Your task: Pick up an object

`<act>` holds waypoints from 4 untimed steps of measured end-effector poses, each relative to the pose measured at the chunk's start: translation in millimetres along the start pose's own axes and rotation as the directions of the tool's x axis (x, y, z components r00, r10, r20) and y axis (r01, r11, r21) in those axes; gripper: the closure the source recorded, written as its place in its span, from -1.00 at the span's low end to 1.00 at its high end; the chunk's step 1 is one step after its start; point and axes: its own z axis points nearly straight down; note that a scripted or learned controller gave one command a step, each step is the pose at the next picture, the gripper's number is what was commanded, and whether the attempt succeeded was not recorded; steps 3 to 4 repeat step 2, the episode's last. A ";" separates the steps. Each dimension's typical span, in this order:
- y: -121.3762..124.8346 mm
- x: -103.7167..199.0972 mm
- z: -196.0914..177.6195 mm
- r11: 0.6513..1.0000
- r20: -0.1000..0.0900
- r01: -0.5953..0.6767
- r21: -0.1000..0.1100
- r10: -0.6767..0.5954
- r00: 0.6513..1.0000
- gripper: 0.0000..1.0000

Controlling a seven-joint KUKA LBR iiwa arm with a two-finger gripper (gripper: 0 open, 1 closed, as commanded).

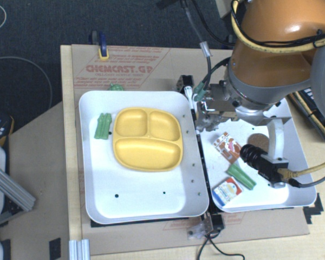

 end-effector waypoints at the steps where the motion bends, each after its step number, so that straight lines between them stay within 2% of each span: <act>1: -0.7 -2.8 -4.4 1.000 0.005 -0.005 0.011 0.005 1.000 1.00; 2: 0.2 29.4 -64.8 1.000 0.002 -0.003 0.006 0.003 1.000 1.00; 4: 0.2 29.4 -64.8 1.000 0.002 -0.003 0.006 0.003 1.000 1.00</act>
